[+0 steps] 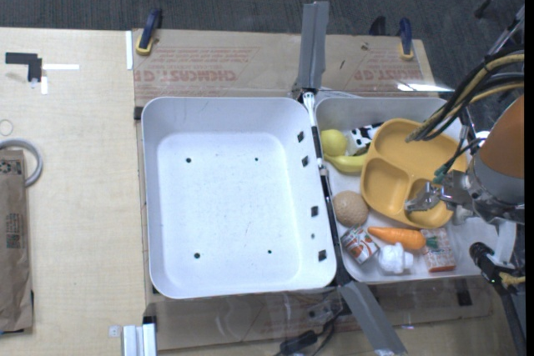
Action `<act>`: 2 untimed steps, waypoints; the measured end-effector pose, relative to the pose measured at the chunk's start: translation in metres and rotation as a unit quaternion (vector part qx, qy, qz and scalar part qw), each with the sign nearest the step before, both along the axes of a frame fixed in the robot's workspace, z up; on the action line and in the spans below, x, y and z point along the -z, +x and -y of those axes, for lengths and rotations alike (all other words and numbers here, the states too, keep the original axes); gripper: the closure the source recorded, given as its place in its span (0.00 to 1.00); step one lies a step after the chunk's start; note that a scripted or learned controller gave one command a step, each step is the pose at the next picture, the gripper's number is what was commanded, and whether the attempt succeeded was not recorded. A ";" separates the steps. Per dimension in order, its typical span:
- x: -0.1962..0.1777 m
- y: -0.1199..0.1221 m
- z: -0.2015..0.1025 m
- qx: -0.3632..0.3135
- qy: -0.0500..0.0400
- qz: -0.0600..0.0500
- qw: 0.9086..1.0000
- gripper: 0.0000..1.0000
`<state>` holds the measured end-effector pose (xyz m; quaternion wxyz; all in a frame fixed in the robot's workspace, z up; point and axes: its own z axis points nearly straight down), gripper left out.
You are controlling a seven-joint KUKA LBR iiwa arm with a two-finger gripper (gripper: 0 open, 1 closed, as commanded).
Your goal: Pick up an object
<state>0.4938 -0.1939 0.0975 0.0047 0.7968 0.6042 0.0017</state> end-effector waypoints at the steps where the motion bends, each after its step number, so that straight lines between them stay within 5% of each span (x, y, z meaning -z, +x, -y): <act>1: -0.006 -0.001 0.000 0.000 0.000 -0.002 1.000 1.00; 2: -0.087 0.021 0.013 -0.093 0.002 -0.005 0.996 1.00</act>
